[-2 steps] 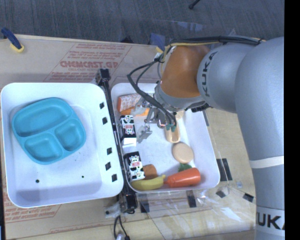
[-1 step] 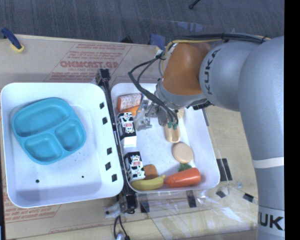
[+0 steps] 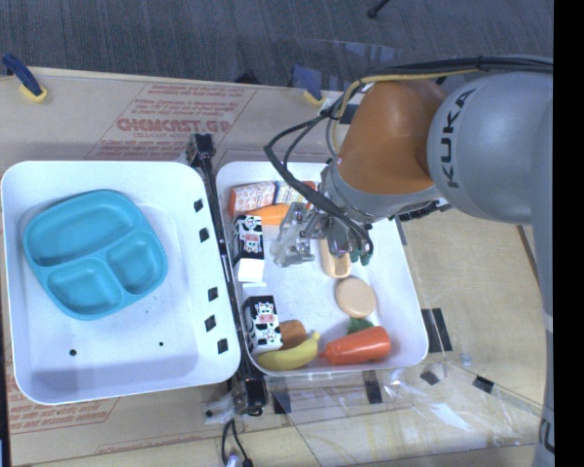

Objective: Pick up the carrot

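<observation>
- We read the carrot (image 3: 358, 345) as the orange-red piece with a green tip lying on its side in the near right corner of the right bin (image 3: 412, 290), long axis roughly left-right, green end toward the left.
- Gripper (image 3: 298, 244) hangs over the middle of that bin, well short of the carrot and to its far left. Nothing sits between the fingers; whether they are spread or pressed together we cannot tell at this angle.
- Step in hand, as we judge it: reposition over the carrot, then descend.
- Neighbours are tight: banana (image 3: 290, 354) lies just left of the carrot, maybe touching at the green end; tan round disc (image 3: 355, 297) sits just beyond it on the far side; the bin's near wall is right behind.
- So we aim at the carrot's thick right half, away from the banana.
- We close across the short axis, one finger on the far side, one on the near side. The near finger has little room against the wall, so we come straight down, no slant.
- Risk: the far finger clips the disc and shoves it, or the taper squirts the carrot out sideways. We centre on the fattest section.
- The left bin (image 3: 19, 358) with the blue tray (image 3: 92, 251) is irrelevant here.
</observation>
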Controlling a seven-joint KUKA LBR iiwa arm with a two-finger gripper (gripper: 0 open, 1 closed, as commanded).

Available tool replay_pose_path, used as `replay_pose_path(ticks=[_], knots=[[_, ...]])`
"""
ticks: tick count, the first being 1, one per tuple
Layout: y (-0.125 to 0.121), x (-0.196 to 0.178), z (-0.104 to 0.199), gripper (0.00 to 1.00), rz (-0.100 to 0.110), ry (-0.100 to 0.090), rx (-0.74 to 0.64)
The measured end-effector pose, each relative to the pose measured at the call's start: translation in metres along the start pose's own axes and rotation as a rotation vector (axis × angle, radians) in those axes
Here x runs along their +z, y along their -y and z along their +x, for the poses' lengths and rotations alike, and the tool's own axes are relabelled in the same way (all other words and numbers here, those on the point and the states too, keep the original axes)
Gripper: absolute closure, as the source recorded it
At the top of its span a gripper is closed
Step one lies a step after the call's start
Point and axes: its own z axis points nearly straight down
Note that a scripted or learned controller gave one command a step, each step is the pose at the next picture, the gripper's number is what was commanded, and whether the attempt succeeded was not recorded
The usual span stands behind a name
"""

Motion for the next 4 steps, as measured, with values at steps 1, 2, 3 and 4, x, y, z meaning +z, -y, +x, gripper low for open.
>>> replay_pose_path(ticks=[1,2,3,4], knots=[[0.061,0.046,0.047,1.00,0.000,-0.010,-0.114],[0.118,0.081,-0.019,1.00,0.000,-0.005,-0.156],[0.114,0.023,-0.047,1.00,0.001,0.001,-0.395],[0.119,0.014,0.020,1.00,-0.002,-0.005,-0.393]])
